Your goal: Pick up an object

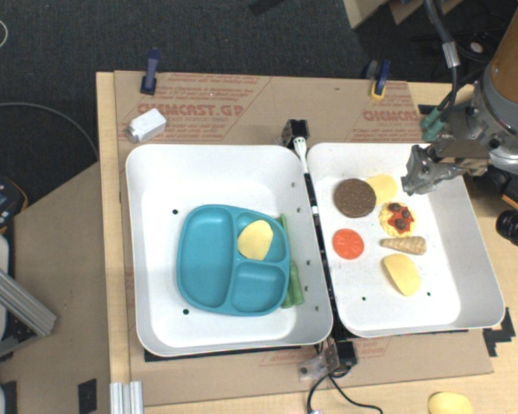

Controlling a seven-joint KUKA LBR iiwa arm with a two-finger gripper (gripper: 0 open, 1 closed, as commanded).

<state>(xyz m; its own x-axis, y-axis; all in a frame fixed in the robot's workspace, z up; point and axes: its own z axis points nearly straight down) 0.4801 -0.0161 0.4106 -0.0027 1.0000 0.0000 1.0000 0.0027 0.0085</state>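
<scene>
In the right bin [466, 309], a brown disc [355, 197], pale yellow slice [382, 185], berry tart [399, 218], cone [404, 246], orange disc [348, 244] and yellow wedge [402, 274] lie clustered. The gripper [419, 182] hovers just right of the yellow slice; its jaws' spread cannot be told.

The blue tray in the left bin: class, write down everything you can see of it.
The blue tray is a teal, smooth, plastic-looking dish with rounded corners, divided by raised ridges into three compartments. It lies flat on the floor of the left bin, turned slightly askew. A yellow piece rests in its upper right compartment. A green strip runs along its right edge, seemingly touching it.
</scene>
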